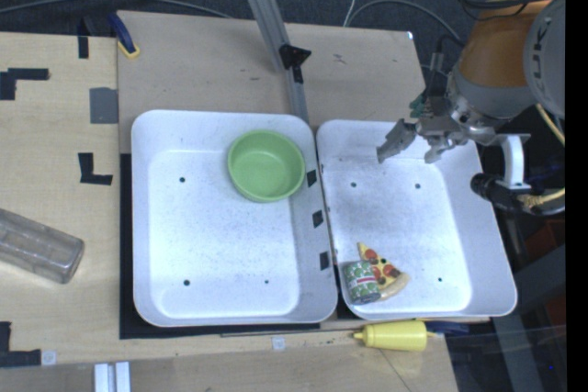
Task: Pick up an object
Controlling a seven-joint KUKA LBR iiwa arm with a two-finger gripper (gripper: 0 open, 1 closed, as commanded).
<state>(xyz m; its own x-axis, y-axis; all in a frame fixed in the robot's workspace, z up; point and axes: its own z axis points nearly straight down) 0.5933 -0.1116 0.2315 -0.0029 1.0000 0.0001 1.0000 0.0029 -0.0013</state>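
Note:
A green bowl (266, 165) sits in the left bin (165, 225), near its back right corner. In the right bin (459, 234) a toy pizza slice (384, 271) lies beside a small green-and-grey can (360, 282) at the front left. My gripper (410, 148) hangs over the back edge of the right bin, far from the pizza slice and the can. Its two fingers stand apart with nothing between them.
A yellow bottle (397, 336) lies on the bench just in front of the right bin. A clear plastic cylinder (37, 246) lies at the far left. A grey pole (266, 5) slants over the bench behind the bins. Cables run along the right side.

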